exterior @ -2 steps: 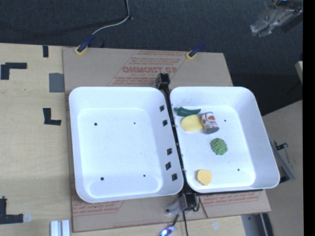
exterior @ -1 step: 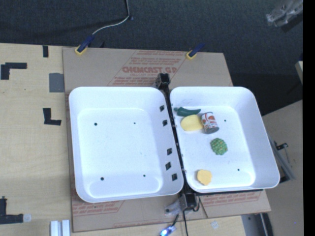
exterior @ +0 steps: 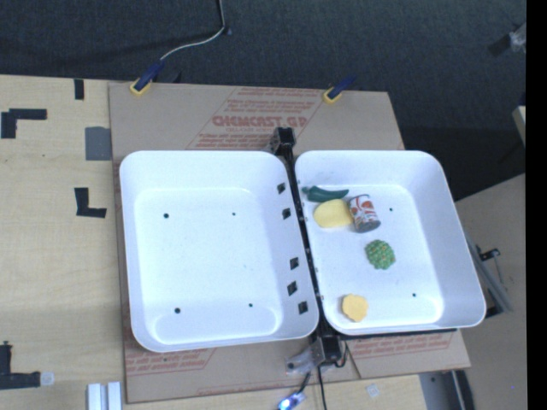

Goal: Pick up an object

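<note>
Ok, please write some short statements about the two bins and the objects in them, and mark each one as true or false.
1. All the small objects lie in the right bin. True.
2. The green bumpy object touches the red can. False: they lie apart, with bare white floor between them.
3. The yellow lemon-like object lies beside the red can, close to the wall that the two bins share. True.
4. The orange-yellow object lies at the far edge of its bin. False: it lies near the front edge, toward the camera.
5. A dark green object lies just behind the lemon-like object. True.
</note>
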Motion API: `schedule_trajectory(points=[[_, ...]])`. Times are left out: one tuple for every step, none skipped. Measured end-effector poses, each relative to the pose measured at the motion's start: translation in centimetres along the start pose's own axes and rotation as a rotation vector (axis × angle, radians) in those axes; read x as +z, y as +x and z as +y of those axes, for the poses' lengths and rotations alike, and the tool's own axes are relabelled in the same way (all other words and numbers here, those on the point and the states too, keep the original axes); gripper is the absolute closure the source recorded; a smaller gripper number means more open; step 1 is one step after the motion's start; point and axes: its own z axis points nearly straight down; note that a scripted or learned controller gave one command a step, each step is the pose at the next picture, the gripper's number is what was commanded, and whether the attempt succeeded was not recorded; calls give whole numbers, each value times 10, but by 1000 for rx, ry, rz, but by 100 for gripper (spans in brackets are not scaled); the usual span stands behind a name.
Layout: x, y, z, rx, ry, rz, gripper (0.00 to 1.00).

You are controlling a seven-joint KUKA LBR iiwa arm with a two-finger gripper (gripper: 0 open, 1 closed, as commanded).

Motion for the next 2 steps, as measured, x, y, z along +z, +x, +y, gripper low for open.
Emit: schedule_trajectory(points=[[84, 75, -39, -12, 9, 7, 100], [58, 67, -12, -8, -4, 1, 100]])
